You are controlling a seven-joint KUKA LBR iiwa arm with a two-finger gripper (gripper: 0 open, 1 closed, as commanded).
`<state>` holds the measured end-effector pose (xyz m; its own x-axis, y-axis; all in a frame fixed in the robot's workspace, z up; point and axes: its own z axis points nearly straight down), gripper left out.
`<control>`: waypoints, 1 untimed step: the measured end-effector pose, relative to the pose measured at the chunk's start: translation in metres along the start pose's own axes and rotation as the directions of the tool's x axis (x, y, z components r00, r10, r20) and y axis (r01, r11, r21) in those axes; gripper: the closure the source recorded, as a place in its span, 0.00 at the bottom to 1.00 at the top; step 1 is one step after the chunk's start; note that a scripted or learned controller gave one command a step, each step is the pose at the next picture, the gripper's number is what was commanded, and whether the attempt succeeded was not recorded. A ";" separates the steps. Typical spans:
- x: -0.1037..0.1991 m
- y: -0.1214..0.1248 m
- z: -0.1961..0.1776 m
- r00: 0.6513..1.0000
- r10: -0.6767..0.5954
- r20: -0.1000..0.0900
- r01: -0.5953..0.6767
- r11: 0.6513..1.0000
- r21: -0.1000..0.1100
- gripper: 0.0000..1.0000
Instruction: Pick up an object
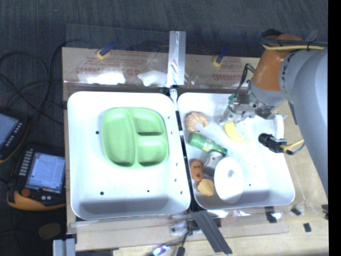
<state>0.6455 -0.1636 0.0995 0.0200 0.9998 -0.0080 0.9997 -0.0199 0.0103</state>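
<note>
My gripper [235,114] hangs low in the back part of the right bin [266,188], under the orange-banded wrist [268,71]. A yellow banana-like piece [233,132] lies just in front of it, close to touching. To the left lie a tan curled pastry [195,120] and a green bottle [208,143] on its side. A white round cup [229,178] sits nearer the front, beside a brown toy [196,168] and a tan lump [205,186].
The left bin [85,191] holds a green divided plate [136,136]. A black fitting with a yellow cable [270,141] juts over the right bin's right side. The grey arm [314,105] fills the right edge. A metal divider strip [176,52] stands behind the bins.
</note>
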 end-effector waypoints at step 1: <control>0.095 0.013 -0.103 0.953 0.303 -0.001 -0.303 0.953 0.014 1.00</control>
